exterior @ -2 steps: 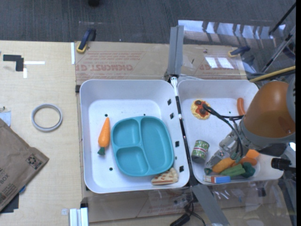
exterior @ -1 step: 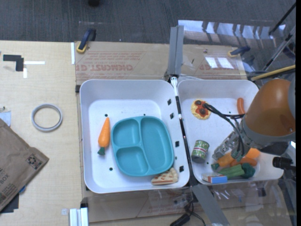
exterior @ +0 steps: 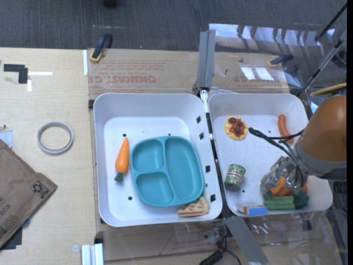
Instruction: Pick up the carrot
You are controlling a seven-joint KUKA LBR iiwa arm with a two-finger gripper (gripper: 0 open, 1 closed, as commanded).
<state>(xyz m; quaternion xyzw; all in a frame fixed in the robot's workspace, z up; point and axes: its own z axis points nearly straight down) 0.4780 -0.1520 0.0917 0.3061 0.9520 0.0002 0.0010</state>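
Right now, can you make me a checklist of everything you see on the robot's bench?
Surface: two white bins side by side, left bin and right bin, on a bench.
Job's things: carrot lies in the left bin, left of the teal tray, apart from it.
Clutter: toast by the tray's near edge; in the right bin a pizza, sausage, can, a pile of toy food.
Grippers: end effector low in the right bin over the pile, far from the carrot; fingers unclear.
Cables: black cable runs across the right bin to the arm.
Surroundings: tape roll, cardboard box, yellow clamp.
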